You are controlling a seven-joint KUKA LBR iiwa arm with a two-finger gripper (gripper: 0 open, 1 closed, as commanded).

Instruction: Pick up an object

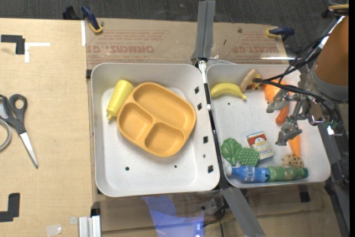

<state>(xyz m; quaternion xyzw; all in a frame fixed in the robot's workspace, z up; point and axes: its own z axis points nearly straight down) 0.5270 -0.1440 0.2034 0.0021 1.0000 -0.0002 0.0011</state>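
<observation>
My gripper (282, 119) hangs over the right side of the right bin (238, 119), and its two metal fingers (288, 134) stand apart, open. An orange carrot-like piece (282, 114) lies under the gap between them, and I cannot tell whether they touch it. A second orange piece (295, 146) lies just below the lower finger. Also in this bin are a banana (227, 90), an orange toy (271, 89), a small red and white box (259, 145), a green leafy toy (238, 153), a cookie (292, 161) and a blue and green bottle (269, 174).
The left bin (111, 175) holds a yellow divided plate (156, 118) and a yellow bottle (119, 98). Scissors (19, 125) lie on the bench at the far left. A grey divider bar (204, 30) runs up from between the bins. Cables trail at the right by the arm.
</observation>
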